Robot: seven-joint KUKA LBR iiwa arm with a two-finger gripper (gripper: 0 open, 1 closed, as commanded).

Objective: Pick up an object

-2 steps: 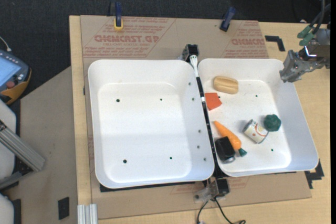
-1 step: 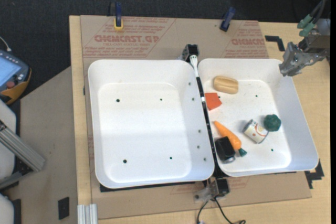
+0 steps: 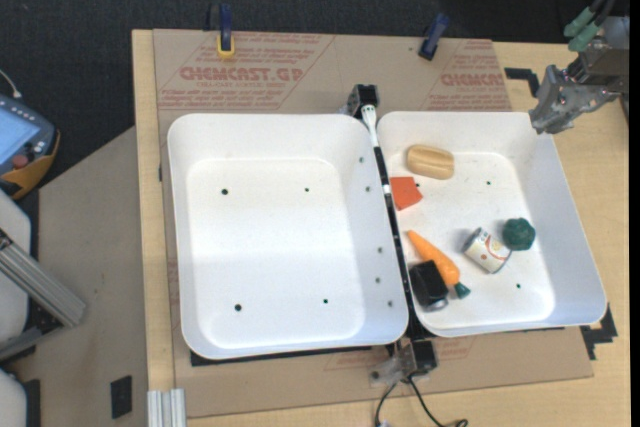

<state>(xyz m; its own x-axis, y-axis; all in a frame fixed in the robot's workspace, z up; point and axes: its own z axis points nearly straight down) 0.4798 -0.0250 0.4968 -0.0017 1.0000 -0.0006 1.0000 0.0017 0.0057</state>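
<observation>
- The gripper [image 3: 556, 111] sits at the upper right, above the far right corner of the right bin [image 3: 572, 215], outside the bin's floor.
- Whether the fingers are spread or pressed together I cannot tell; the end of the tool is a small grey blur against the tabletop [image 3: 150, 215]. Nothing shows between them.
- The arm [image 3: 600, 45] comes in from the right edge and slants down and to the left toward that corner, with cables trailing behind the wrist.
- The gripper stands well apart from every object in the bin.
- Nearest to it, toward the back of the right bin, lies a tan bread-like roll [image 3: 430, 161].
- Just below the roll and to its left, against the bin's left wall, is an orange-red block [image 3: 404, 192].
- Toward the front right lies a small white can [image 3: 487, 250] on its side, touching a dark green ball-like piece [image 3: 518, 234] on its right.
- A toy carrot [image 3: 436, 258] lies at a slant in the front left of the bin, its green tip pointing to the front.
- A black object [image 3: 428, 283] rests just beside the carrot, at the front left corner.
- The left bin [image 3: 180, 215] lies beside the right one, their rims touching along the middle.
- Blue clamps [image 3: 224, 27] hold a brown cardboard sheet at the back of the tabletop.
</observation>
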